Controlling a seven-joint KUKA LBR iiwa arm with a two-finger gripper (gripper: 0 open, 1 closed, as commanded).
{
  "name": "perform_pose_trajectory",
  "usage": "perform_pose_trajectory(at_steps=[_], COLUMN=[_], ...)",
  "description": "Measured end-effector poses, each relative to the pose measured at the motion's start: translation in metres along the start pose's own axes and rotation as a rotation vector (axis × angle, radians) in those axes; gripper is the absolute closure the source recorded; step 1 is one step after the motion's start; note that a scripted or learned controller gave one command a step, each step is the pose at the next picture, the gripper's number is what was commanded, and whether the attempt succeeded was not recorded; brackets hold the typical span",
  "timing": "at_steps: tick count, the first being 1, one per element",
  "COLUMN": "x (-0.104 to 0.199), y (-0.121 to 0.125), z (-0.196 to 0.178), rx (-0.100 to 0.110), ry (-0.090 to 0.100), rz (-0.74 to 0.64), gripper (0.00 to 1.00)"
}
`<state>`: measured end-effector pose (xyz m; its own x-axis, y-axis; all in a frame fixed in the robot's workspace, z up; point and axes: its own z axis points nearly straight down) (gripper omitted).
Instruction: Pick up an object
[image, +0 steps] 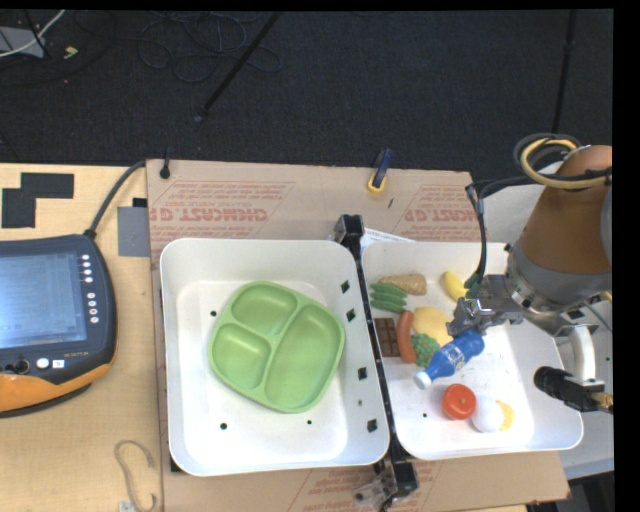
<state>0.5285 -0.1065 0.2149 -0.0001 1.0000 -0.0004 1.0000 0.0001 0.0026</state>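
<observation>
The right white bin holds several toy foods: a blue bottle with a white cap lying on its side, a red-orange tomato-like piece, a white and yellow egg piece, a yellow lemon, a red sausage, a green bean pod, a tan piece, a yellow piece and a brown chocolate bar. My gripper hangs low in this bin, just above the bottle's upper end. The bottle's end touches or lies under the fingertips.
The left white bin holds a green divided plate. A black divider clip line runs between the bins. A tablet-like pendant lies on the bench at far left. Cables loop near the arm at right.
</observation>
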Motion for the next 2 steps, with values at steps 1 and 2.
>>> perform_pose_trajectory(at_steps=[1,2], x=[-0.001,0.048], y=[0.0,0.003], z=[-0.013,-0.002], rx=[0.004,0.007], ry=[0.001,0.003], rz=[-0.001,-0.004], gripper=[1.0,1.0])
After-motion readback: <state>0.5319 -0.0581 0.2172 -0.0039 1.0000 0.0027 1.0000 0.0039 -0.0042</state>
